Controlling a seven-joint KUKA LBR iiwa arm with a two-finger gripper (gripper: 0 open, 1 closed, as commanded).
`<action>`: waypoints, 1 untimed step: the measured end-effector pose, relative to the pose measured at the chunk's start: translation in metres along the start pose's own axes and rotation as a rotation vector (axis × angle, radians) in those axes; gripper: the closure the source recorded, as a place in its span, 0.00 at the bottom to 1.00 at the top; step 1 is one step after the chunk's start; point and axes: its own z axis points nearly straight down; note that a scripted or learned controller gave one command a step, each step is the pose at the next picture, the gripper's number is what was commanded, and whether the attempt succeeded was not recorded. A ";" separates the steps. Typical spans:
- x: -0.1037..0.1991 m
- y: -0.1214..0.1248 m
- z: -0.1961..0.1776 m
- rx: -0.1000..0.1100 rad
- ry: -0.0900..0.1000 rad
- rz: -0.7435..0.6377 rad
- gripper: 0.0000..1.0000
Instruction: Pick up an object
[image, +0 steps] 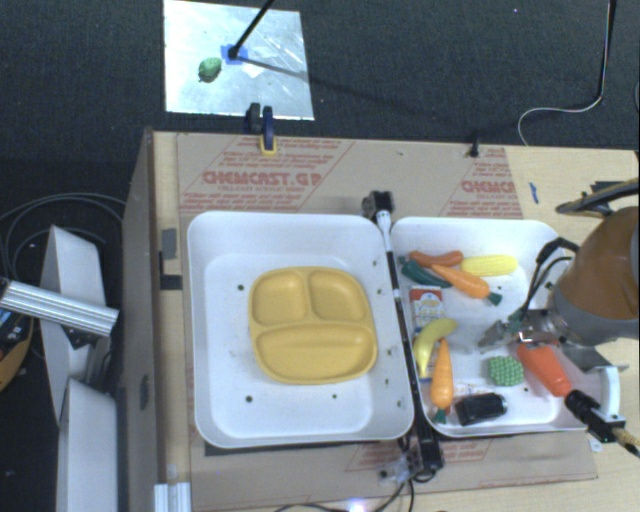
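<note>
Several toy foods lie in the right bin (470, 232), and any of them would serve as the object to pick up. Nearest the end effector (522, 335) is an orange carrot (546, 368) just below it, with a green bumpy piece (506, 371) to that carrot's left. Whether the end effector is open or closed I cannot tell — the arm's wrist hides that part.

The carrot looks like hollow moulded plastic: light, stiff and smooth, so likely to slip or roll if pinched near its tapered tip. A hold across its thicker middle, square to its length, seems safest. The yellow banana (430, 342) and the smaller carrot (442, 375) lie touching near the bin's left wall, which leaves little room beside them. The corn cob (489, 265) and the long carrot (462, 280) at the top rest close together.

A small carton (426, 299) carries a red-and-white label, too small to read. A black object (480, 407) sits by the bin's front rim. The left bin (228, 400) holds a yellow divided plate (311, 325).

On the brown board (330, 165) covering the tabletop, red print reads "CHEMCAST GP" — repeated, partly, at the right.
</note>
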 end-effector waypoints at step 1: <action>-0.006 0.000 0.000 0.002 0.006 -0.002 0.00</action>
